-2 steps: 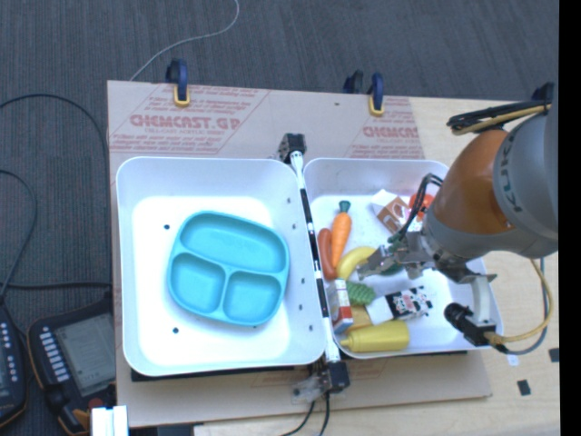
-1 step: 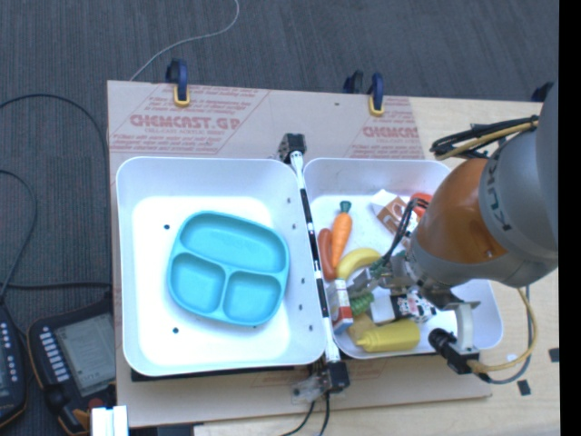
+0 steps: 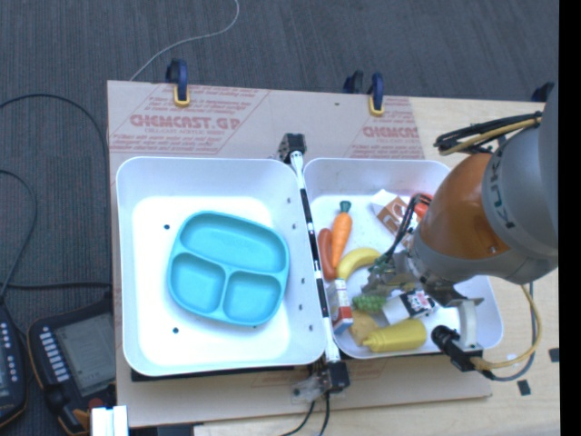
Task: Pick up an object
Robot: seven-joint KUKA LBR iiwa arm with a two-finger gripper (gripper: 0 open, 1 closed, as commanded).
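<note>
Reaching into right bin (image 3: 490,330), gripper (image 3: 386,278) low among carrot (image 3: 339,232), banana (image 3: 356,262), yellow bottle (image 3: 396,337); grip state unclear. Blue tray (image 3: 227,269) in left bin (image 3: 136,243).

Carrot (image 3: 340,231), banana (image 3: 356,261) and yellow bottle (image 3: 395,336) lying jumbled in right bin (image 3: 363,166).

I see the arm (image 3: 522,203) as a bulky rounded body, grey on its upper right segment, with a glossy orange band (image 3: 458,212) curving across it toward the left. Black cables (image 3: 481,134) run along its far side. Below the band sits a grey wrist section (image 3: 445,266). At its near end I see dark fittings and a thin yellowish cable (image 3: 508,357).
</note>
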